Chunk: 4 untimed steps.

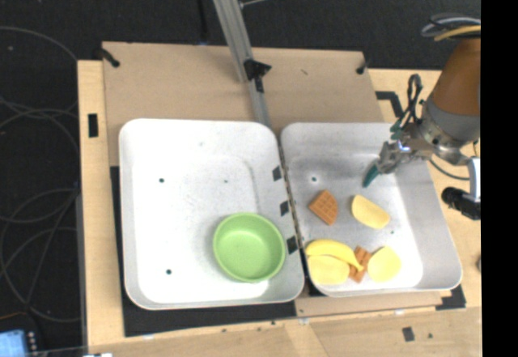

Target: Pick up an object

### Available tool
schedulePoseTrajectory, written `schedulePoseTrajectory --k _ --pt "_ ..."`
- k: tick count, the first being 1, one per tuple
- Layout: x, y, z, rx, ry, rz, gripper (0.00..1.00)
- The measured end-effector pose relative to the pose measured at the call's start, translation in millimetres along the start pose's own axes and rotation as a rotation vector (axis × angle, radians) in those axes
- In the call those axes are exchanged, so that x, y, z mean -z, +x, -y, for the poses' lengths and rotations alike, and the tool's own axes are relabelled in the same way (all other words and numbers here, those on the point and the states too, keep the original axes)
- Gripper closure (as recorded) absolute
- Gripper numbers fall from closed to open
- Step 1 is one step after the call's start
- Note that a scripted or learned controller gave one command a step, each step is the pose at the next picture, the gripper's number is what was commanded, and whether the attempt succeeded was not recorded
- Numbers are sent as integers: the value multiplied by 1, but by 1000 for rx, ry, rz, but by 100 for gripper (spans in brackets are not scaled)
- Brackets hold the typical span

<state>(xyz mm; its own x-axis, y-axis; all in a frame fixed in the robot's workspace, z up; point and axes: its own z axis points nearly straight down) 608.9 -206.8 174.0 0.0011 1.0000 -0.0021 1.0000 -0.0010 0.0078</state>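
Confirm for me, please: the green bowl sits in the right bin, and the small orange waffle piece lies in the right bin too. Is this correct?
Not quite. The green bowl sits in the left bin, near its front right corner, as the camera view shows. The rest holds: the small orange waffle piece lies in the right bin.

At the right of the frame we note the arm (458, 88): orange band above a grey wrist, black cable looped beside it, and a gripper (371, 178) with dark teal-tipped fingers.
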Motion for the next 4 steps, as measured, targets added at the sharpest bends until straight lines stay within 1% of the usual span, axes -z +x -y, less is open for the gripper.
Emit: schedulePoseTrajectory --k 1,2,3,4 --pt "47 4 -7 5 0 -1 100" --pt "81 3 -8 5 2 -1 100" --pt "81 49 -4 7 6 -3 100" --pt "74 106 14 7 8 -3 100"
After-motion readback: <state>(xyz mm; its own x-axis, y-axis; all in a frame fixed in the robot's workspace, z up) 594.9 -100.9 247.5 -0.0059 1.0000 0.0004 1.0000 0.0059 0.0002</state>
